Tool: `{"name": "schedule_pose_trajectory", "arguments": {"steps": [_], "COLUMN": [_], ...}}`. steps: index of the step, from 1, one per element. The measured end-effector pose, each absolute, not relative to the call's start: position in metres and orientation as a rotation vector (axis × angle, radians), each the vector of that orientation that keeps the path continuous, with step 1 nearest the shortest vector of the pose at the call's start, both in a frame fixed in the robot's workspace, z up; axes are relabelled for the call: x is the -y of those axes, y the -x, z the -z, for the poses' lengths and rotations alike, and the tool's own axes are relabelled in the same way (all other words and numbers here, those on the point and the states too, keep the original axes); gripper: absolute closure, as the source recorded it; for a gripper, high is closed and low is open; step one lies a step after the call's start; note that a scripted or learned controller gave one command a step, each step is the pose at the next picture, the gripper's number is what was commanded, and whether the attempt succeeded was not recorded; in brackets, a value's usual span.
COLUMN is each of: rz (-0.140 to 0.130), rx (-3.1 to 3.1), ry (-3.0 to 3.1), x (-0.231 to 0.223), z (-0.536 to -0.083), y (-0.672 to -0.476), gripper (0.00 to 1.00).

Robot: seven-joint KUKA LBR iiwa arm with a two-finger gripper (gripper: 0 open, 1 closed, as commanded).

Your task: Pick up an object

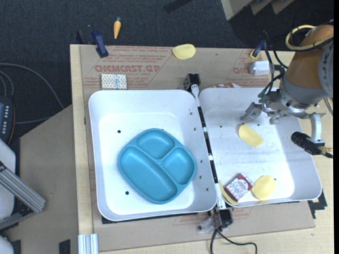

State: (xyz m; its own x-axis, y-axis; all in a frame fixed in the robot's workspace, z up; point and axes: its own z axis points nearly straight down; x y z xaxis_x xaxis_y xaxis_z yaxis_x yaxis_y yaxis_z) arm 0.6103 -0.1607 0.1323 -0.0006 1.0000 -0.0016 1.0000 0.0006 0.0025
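Pincer hangs over the right bin near its far edge, fingers spread apart with nothing between them. Just below it a yellow lemon lies on the bin floor, near but not touching. At the bin's near edge sit a second yellow fruit and a red packet side by side. The left bin holds a blue divided plate. Another yellow piece lies at the tabletop's far edge.
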Motion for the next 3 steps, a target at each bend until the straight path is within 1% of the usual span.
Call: {"name": "schedule_pose_trajectory", "arguments": {"steps": [1,2,3], "rz": [0.001,-0.001,-0.001], "rx": [-2.224,-2.223,-2.223], "ry": [-2.222,-2.220,-2.220], "x": [0.140,0.140,0.140], "z": [-0.084,-0.095,-0.095], "y": [-0.605,-0.606,-0.606], "gripper": [0.00,1.00,0.00]}}
